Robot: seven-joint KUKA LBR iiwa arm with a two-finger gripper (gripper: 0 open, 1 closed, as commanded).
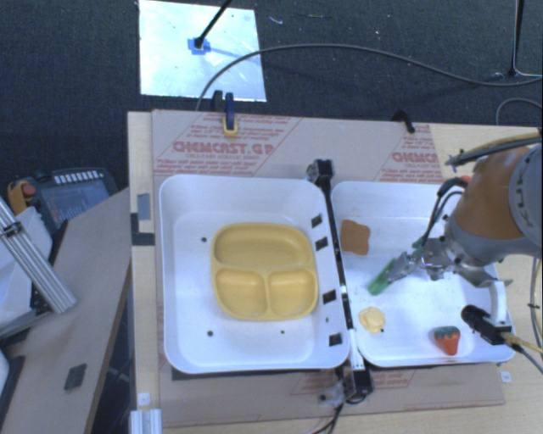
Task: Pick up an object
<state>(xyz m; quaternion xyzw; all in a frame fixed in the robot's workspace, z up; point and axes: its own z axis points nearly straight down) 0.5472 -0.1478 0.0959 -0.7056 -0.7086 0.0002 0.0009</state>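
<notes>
Right bin [407, 191], near to far: an orange-red strawberry-like toy [447, 339] at the front edge, a small yellow piece [371, 319] just left of it, then a green stick-like object [386, 275] mid-bin, and a brown flat piece [355, 236] at the back. Gripper [411, 263] sits at the green object's right end; jaw opening and any hold cannot be made out. To grip well: centre the jaws across its narrow width, then close and lift straight. Left bin [182, 280] holds a yellow divided tray [263, 271].

Dark carpet floor [382, 25] behind worktop [140, 144]; shiny metal sheet [199, 51] on it; cables [407, 63] right of sheet.
</notes>
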